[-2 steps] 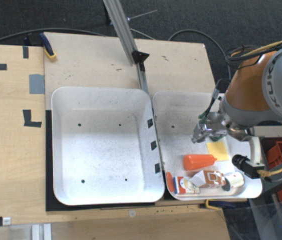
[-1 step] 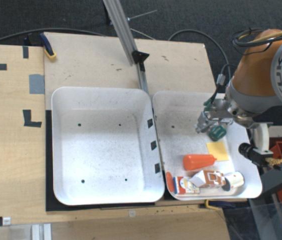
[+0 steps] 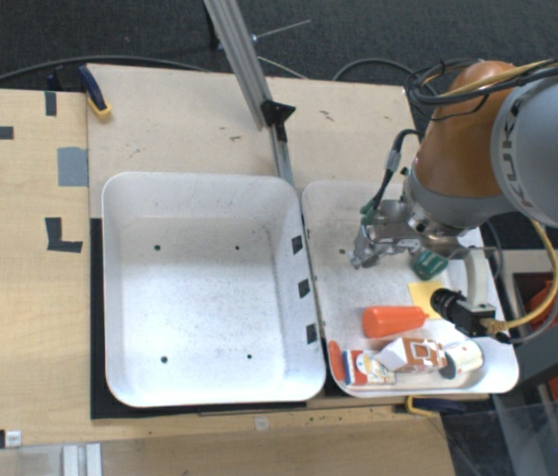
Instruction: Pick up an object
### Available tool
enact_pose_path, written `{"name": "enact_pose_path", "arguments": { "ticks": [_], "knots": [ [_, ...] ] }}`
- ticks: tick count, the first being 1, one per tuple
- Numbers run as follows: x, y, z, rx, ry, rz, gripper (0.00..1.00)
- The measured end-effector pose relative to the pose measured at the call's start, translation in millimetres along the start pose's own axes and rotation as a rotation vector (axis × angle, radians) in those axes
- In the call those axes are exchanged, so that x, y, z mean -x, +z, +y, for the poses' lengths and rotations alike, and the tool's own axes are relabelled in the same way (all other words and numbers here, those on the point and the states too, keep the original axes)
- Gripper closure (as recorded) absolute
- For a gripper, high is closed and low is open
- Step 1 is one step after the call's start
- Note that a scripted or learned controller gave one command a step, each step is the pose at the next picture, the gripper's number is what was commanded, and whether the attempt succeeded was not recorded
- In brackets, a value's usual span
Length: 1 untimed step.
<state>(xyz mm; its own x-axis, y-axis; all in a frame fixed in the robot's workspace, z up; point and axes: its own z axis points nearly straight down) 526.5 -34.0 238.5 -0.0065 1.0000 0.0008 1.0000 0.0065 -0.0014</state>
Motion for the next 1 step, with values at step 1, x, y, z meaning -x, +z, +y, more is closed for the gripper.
{"name": "enact_pose_path", "arguments": {
  "ticks": [1],
  "knots": [
    [-45.6, 10.4, 12.4, -0.001, 0.001, 0.000, 1.00]
  ]
}}
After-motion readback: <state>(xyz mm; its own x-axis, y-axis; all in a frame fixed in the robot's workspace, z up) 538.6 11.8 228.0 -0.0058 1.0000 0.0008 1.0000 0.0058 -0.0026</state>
